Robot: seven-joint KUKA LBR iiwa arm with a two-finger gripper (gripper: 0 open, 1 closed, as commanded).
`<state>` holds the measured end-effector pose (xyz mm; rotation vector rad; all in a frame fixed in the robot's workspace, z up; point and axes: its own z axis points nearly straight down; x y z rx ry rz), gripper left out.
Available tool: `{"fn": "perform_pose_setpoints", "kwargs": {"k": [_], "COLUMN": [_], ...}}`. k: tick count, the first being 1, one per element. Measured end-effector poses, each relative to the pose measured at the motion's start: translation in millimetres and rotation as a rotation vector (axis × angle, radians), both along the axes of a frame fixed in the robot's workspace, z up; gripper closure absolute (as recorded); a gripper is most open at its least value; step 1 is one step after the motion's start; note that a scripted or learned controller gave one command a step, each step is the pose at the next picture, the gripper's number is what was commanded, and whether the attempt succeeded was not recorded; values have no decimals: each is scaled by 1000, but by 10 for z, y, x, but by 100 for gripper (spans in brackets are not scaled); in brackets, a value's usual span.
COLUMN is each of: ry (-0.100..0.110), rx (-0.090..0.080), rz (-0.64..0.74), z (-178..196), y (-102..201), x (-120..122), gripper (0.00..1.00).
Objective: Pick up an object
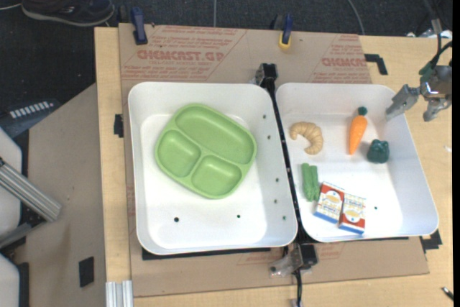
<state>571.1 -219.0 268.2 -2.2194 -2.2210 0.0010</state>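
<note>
Gripper (417,101) at the right bin's (402,223) upper right rim, jaws spread apart, nothing between them, near the carrot (357,133) and dark green toy (378,151)

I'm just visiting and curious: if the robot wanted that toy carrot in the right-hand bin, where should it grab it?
Probably across the thick orange middle of the carrot, coming straight down from above. It lies flat and nearly lengthwise up the right bin, green tip at the far end, so the fingers would close on its two long sides. The dark green piece sits close by its lower right, so gripping slightly higher looks safer.
</note>
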Motion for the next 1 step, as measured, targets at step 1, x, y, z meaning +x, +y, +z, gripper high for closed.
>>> {"fn": "perform_pose_setpoints", "kwargs": {"k": [1], "ry": [2], "rx": [1], "rz": [86], "z": [-464], "y": [138], "x": [107], "gripper": [0]}}
